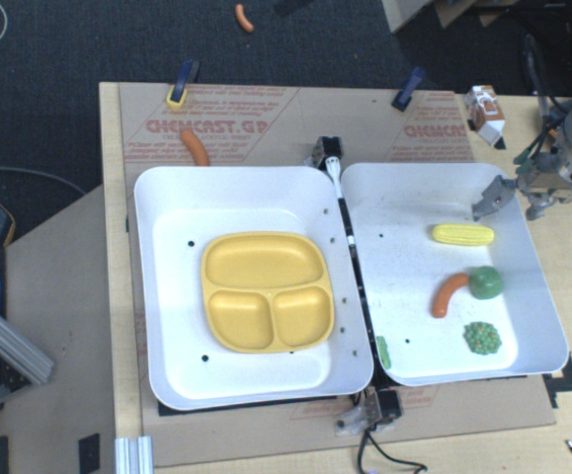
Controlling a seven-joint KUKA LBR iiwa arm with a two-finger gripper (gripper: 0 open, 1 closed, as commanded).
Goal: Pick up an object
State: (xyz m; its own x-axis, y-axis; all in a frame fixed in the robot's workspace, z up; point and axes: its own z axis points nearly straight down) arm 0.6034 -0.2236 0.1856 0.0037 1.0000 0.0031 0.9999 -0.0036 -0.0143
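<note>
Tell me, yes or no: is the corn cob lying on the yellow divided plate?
No. The corn cob lies in the right bin, while the yellow plate sits in the left bin.

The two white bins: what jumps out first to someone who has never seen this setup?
The yellow divided tray lying in the left bin draws the eye first. Next comes the toy food in the right bin: a corn cob, an orange sausage touching a green vegetable, and a piece of broccoli. The gripper hangs over that bin's far right corner.
</note>
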